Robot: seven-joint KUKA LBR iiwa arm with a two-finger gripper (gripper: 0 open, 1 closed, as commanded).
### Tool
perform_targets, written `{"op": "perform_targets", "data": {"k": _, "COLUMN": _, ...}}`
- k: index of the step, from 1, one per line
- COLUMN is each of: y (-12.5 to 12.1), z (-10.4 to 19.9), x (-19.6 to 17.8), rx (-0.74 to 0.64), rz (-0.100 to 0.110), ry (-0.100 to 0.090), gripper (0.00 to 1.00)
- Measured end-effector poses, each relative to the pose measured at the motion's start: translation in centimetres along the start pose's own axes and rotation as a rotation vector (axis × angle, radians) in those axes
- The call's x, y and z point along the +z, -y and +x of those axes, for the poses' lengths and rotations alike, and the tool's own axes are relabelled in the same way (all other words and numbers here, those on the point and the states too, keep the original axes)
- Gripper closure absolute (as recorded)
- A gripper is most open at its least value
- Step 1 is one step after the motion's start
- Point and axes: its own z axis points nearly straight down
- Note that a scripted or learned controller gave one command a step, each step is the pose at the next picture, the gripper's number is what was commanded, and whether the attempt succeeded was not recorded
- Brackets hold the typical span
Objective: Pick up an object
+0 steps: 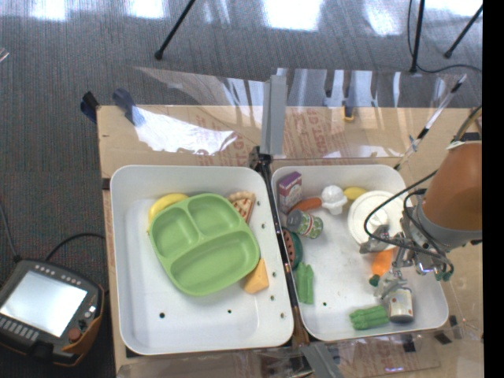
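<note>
Brown cardboard-topped table (197,136), faint reddish print on it, not readable. Two shallow white plastic bins on it, side by side: left bin (142,321), right bin (335,321).

Grey arm with orange band (461,191) enters from the right, over the right bin's right side. Its hand (392,283) points down just above the bin floor; cannot tell if the fingers are parted or closed, nothing seen between them.

Left bin: one green three-compartment plastic plate (205,242), tilted; under its edges one yellow banana-like piece (164,203), one pizza-slice toy (245,204), one orange wedge (257,278).

Right bin: one round white plate (364,211) at the back right; one purple-and-white small carton (290,187), label unreadable; one white rounded toy (334,198); one yellow piece (356,192) behind it; one orange carrot toy (305,205); one small green-labelled can (306,225), text too small; one dark green leafy piece (304,282); one light green ridged toy (368,317) at the front; one silver can (401,305) just beside it, right below the hand; one orange piece (381,261) next to the hand.
</note>
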Motion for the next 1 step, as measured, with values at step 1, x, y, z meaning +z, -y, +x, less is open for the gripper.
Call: {"op": "perform_targets", "data": {"k": 1, "y": -0.03, "z": 1.98, "x": 0.03, "rx": 0.041, "rz": -0.001, "ry": -0.001, "gripper": 0.0}}
